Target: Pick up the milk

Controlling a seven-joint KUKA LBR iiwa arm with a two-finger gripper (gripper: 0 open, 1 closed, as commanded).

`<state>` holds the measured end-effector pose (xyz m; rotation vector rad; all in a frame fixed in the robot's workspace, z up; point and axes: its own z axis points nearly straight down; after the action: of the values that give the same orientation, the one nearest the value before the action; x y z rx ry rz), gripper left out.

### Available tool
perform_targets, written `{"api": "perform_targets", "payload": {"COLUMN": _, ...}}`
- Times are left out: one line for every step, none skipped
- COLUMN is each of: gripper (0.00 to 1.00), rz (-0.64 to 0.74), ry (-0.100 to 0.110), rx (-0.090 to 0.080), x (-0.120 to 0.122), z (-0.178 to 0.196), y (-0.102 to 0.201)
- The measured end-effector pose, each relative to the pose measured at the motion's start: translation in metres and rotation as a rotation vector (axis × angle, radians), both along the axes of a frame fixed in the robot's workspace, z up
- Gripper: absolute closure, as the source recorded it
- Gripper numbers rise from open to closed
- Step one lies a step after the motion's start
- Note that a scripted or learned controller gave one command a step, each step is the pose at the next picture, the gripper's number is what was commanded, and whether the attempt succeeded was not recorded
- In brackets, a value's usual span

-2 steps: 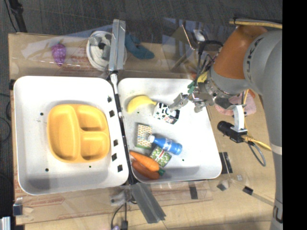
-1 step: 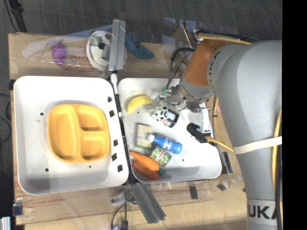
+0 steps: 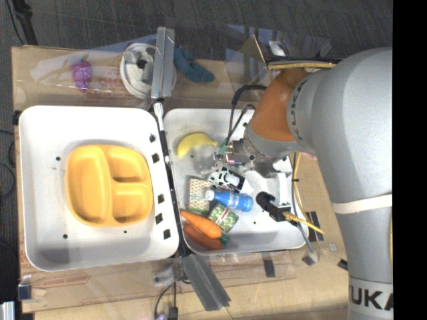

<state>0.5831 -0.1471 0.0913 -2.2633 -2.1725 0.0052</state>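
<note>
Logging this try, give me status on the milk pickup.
Gripper low over right bin. White-and-blue milk bottle lying flat, not gripped. Orange carrot, green packet crowd it.

A robotics lab: KUKA arm over two white bins on a bench.

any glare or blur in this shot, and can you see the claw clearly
Camera view: even overhead light with soft shadows in the right bin; mild glare on the clear sheet behind the bins; the claw is small, cluttered and partly hidden by the arm.
</note>
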Motion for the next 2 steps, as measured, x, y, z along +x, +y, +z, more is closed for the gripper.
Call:
{"api": "perform_targets", "payload": {"gripper": 1.00, "rz": 0.002, "ry": 0.001, "rx": -0.001, "x": 0.0004, "z": 0.0101, "y": -0.0005}}
{"api": "perform_targets", "payload": {"gripper": 0.00, "rz": 0.003, "ry": 0.002, "rx": -0.001, "x": 0.0001, "z": 0.0098, "y": -0.0001}}
